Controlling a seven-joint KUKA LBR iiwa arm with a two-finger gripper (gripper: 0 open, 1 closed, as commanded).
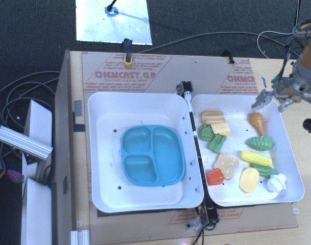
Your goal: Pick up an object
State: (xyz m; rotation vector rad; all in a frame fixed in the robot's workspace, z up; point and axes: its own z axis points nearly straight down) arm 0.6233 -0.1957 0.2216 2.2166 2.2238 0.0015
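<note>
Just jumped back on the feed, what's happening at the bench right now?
The arm's end effector hovers over the upper right corner of the right bin, near the orange drumstick-shaped toy; nothing shows between its fingers. That bin holds the play food: a yellow corn cob, a toast slice, a red piece and several green pieces. The left bin holds a blue divided plate.

Both white bins (101, 137) look like smooth glossy plastic, as does the blue divided tray (152, 154), while the surface (160, 70) beneath looks like matt printed cardboard.
</note>
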